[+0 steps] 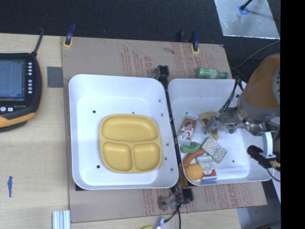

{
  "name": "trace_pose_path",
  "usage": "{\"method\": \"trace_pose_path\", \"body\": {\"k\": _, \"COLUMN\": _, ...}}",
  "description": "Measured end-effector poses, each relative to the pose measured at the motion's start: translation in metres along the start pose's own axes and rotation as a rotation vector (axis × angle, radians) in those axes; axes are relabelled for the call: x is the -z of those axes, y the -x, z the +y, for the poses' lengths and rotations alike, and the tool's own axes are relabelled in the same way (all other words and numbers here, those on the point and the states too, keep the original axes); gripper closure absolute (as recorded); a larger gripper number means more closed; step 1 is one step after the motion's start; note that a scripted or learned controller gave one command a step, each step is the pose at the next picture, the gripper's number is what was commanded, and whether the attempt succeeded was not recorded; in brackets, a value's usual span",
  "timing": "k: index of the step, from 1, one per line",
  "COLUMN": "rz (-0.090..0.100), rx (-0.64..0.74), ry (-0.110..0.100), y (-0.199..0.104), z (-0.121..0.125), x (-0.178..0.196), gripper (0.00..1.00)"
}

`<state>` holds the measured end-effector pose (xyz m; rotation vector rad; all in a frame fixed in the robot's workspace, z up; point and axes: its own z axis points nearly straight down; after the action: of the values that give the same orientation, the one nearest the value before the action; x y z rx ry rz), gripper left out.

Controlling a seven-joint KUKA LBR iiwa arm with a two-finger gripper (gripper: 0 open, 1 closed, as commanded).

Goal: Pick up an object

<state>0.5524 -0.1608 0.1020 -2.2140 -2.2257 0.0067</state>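
Overhead, two shallow white bins sit side by side on a brown cardboard sheet; the left bin (81,128) holds a yellow divided tray (130,142) lying flat near its middle; the right bin (238,168) holds a small heap of objects toward its left half: a red and white packet (187,129), a checked green packet (214,150), an orange ball (193,171) at the near edge, and a red-edged card (207,168) beside the ball; the grey arm with its orange band reaches in from the right, and its gripper (220,119) hangs low over the upper middle of the right bin, just beside a small brownish object (207,118) at the top of the heap; whether it grasps anything cannot be told; a green bottle (211,73) lies on the cardboard beyond the right bin; a handheld control pad (16,90) rests on the bench at far left.
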Motion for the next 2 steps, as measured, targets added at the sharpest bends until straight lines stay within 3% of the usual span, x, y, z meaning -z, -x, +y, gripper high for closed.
{"method": "trace_pose_path", "body": {"k": 1, "rz": 0.002, "rx": -0.002, "ry": 0.003, "y": 0.003, "z": 0.036, "x": -0.01, "gripper": 0.0}}
{"method": "trace_pose_path", "body": {"k": 2, "rz": 0.002, "rx": 0.0, "ry": 0.002, "y": 0.004, "z": 0.036, "x": 0.0, "gripper": 1.0}}
